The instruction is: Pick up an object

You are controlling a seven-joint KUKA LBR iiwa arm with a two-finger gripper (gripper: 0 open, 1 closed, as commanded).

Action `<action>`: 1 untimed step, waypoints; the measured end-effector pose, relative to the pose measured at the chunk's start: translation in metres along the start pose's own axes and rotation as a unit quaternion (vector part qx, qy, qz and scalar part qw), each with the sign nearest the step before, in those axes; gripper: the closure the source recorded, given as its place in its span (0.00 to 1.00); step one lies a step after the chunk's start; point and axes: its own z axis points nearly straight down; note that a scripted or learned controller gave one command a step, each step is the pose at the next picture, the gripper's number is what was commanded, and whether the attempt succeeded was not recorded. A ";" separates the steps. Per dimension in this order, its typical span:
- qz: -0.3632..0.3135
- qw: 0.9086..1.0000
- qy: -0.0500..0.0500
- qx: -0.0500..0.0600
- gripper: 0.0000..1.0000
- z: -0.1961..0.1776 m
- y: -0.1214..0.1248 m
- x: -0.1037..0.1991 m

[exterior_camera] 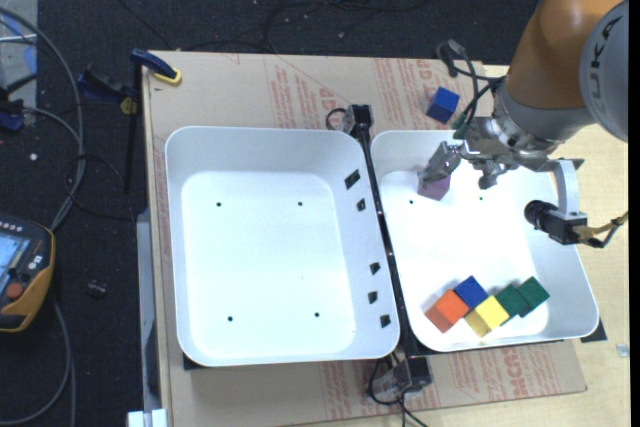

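My gripper (467, 170) hangs over the back part of the right bin (585, 300), and its two fingers stand apart, open. A purple block (434, 183) lies at the tip of the left finger (446, 158), on its outer side and not between the fingers. Near the front of the same bin several blocks lie in a row: an orange block (447, 311), a blue block (470, 293), a yellow block (490, 316) and two green blocks (523, 297).
A blue cube (443, 104) lies on the bench behind the right bin, outside it. The left bin (190, 155) stands beside the right one, with a black divider (375, 215) between them. Cables and a camera mount (555, 220) hang off the wrist.
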 end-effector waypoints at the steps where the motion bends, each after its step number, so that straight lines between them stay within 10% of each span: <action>1: 0.000 1.000 0.000 0.000 0.00 0.044 -0.004 -0.004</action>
